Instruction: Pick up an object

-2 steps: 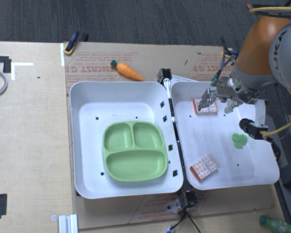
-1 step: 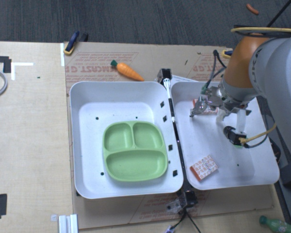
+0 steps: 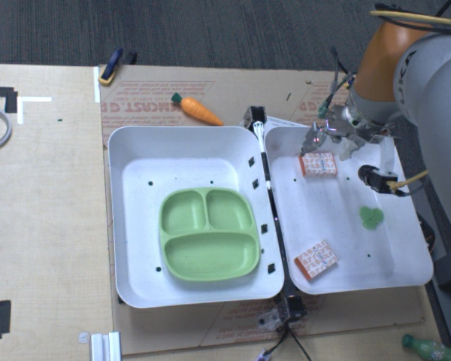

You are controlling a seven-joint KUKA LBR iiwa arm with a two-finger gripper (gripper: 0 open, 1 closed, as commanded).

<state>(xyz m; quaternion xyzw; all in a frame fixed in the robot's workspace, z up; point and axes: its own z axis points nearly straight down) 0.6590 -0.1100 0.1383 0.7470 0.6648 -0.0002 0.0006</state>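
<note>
My gripper [image 3: 325, 138] hangs over the far end of the right bin [image 3: 406, 269], below the arm's orange band. Just in front of it, a small red-and-white patterned box [image 3: 318, 164] lies on the bin floor, close to the gripper tip; whether they touch I cannot tell. A second patterned box [image 3: 316, 259] lies near the bin's front left corner. A small green object [image 3: 371, 217] rests toward the right side of the same bin.
The left bin [image 3: 128, 201] holds a green divided plate [image 3: 209, 234]. A toy carrot [image 3: 198, 109] lies on the cardboard behind the bins. A blue-and-yellow tool [image 3: 111, 65] sits at the back left. A green bottle [image 3: 428, 346] lies at the lower right.
</note>
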